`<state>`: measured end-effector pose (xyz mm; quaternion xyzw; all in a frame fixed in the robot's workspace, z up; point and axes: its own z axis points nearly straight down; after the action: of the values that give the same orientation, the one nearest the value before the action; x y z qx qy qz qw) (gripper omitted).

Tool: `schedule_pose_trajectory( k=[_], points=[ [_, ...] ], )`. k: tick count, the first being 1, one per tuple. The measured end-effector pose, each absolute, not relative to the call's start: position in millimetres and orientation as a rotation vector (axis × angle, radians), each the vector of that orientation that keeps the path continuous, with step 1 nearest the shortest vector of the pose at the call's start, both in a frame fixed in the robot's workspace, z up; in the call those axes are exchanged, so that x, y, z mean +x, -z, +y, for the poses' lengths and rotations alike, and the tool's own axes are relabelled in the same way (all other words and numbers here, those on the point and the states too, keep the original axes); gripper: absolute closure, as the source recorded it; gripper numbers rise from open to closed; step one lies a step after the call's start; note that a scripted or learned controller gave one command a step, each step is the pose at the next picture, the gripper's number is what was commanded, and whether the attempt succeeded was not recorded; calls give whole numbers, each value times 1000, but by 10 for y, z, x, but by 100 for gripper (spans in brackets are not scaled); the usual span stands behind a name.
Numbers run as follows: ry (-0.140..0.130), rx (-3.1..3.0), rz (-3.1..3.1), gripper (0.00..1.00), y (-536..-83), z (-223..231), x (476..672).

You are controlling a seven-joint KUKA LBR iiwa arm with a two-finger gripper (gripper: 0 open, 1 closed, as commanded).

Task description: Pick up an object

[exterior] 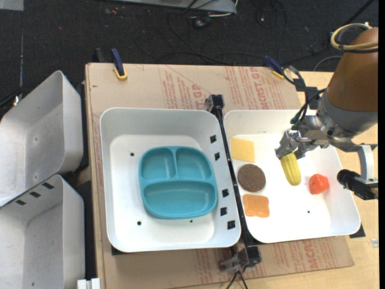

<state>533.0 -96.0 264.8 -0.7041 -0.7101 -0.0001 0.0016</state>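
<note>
The gripper (290, 150) pinches the top end of a yellow corn cob (292, 168), which hangs tilted over the middle of the right bin (343, 221). Around it on that bin's floor lie an orange-red piece (319, 184) toward the right edge, and a brown disc (251, 177), a yellow slice (243, 149) and an orange piece (256, 206) along the left edge. The left bin (114, 221) holds a blue divided plate (178, 182) at its centre.

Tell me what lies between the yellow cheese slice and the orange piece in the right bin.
The brown round patty sits between the cheese slice and the orange piece, as the camera view shows.
</note>
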Motion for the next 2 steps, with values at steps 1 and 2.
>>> schedule_pose_trajectory(
  k=[1,2],
  points=[
    [0,-2212,-2228,100,-2496,-458,5309],
    [-1,-2211,-2228,100,-2380,46,5400]
  ],
)
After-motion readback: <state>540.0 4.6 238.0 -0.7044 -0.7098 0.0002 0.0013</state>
